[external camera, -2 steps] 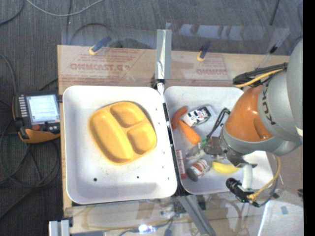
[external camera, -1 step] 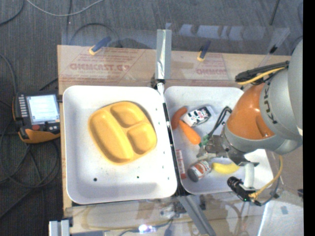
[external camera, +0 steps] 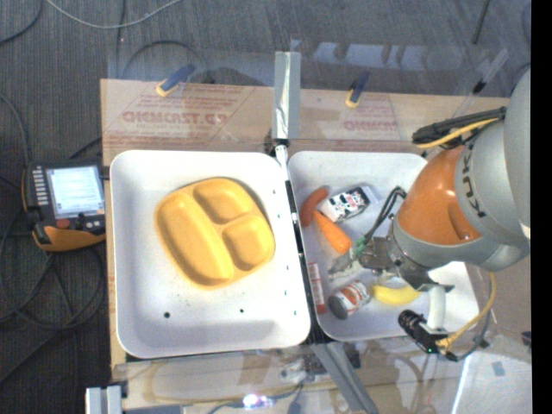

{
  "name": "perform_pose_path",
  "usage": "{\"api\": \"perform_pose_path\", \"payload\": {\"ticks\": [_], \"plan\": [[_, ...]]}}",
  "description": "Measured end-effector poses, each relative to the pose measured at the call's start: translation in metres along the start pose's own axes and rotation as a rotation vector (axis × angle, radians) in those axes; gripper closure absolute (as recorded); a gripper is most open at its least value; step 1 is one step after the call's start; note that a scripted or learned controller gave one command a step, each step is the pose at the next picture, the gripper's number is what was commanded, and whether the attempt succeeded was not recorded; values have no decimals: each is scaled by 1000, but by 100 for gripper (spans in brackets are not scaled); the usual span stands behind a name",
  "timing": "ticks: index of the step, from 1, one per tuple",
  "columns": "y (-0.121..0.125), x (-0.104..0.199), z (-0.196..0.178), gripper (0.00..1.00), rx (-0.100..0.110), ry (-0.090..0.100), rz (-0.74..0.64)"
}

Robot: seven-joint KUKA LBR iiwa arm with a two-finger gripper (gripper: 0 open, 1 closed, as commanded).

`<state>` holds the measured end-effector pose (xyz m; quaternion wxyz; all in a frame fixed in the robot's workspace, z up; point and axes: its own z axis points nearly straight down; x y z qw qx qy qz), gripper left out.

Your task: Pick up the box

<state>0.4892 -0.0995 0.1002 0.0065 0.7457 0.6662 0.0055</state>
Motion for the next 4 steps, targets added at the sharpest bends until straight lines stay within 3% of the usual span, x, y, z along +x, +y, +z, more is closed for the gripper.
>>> {"api": "perform_pose_path", "payload": {"ticks": [1, 2, 3, 4], "plan": [[0, -1, -8, 100, 4, 1, 3], [2, -8, 9, 100, 9, 7, 132], [34, -14, 9, 100, 7, -1, 659], [20, 21, -242, 100, 16, -14, 1040]]}}
